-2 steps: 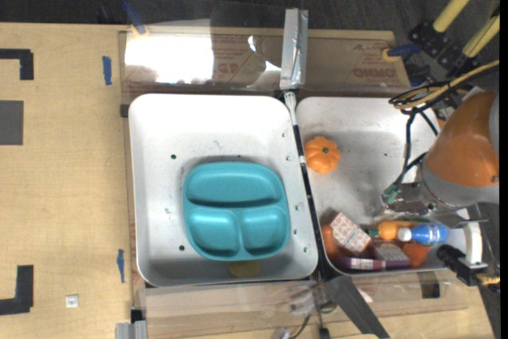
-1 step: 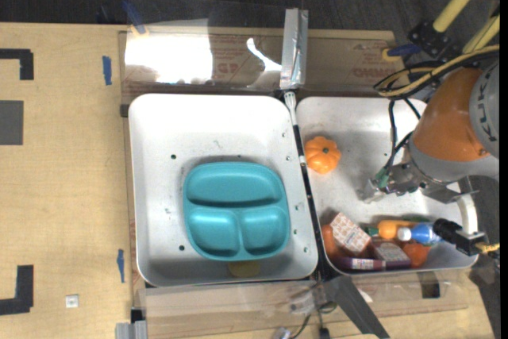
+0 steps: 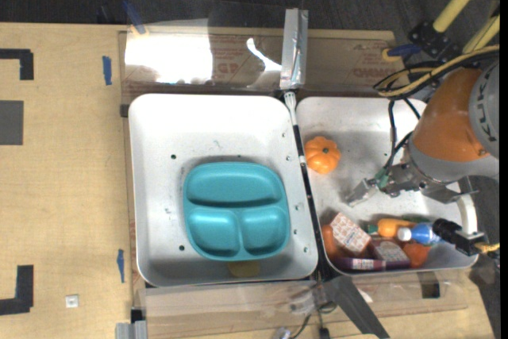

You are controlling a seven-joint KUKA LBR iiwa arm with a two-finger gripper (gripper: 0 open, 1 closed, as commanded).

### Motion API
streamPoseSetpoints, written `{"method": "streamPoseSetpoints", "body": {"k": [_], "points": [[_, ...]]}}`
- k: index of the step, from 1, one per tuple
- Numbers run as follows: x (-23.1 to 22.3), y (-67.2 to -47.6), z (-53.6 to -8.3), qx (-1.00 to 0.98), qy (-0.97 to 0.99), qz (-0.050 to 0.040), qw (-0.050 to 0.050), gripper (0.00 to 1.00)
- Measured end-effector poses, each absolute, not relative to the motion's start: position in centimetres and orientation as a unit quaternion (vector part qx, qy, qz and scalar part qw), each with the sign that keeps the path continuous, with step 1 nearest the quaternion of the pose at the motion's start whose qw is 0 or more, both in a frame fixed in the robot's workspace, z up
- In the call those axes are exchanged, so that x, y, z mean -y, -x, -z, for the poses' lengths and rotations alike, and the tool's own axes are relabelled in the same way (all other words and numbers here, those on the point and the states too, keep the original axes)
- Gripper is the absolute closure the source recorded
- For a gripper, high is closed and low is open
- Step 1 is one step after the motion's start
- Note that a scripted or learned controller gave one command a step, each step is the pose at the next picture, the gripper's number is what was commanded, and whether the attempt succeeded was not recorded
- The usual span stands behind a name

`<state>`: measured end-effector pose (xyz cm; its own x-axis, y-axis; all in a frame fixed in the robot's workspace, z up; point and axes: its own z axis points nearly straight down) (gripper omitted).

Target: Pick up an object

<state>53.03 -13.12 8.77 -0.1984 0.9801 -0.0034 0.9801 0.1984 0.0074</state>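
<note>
camera view | you are seeing the grey two-finger gripper (image 3: 367, 188) hovering in the right white bin (image 3: 349, 119), fingers spread apart, gripping nothing | small orange pumpkin (image 3: 322, 154) is sitting just left of it | teal divided plastic tray (image 3: 236, 208) is lying in the left white bin (image 3: 159, 131)

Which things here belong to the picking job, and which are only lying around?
Job:
- gripper
- small orange pumpkin
- pile of small items
- right bin

Lying about:
- teal divided tray
- left bin
- blue tape
</note>
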Motion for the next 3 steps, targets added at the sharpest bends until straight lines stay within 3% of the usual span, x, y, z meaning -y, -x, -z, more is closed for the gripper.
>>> {"method": "streamPoseSetpoints", "body": {"k": [1, 2, 3], "points": [[13.1, -48.1, -8.8, -0.781, -0.625, -0.0019, 0.003, 0.00], [13.2, -48.2, -8.8, -0.779, -0.627, -0.0028, 0.003, 0.00], [13.3, -48.4, -9.9, -0.778, -0.628, -0.0042, 0.007, 1.00]]}}
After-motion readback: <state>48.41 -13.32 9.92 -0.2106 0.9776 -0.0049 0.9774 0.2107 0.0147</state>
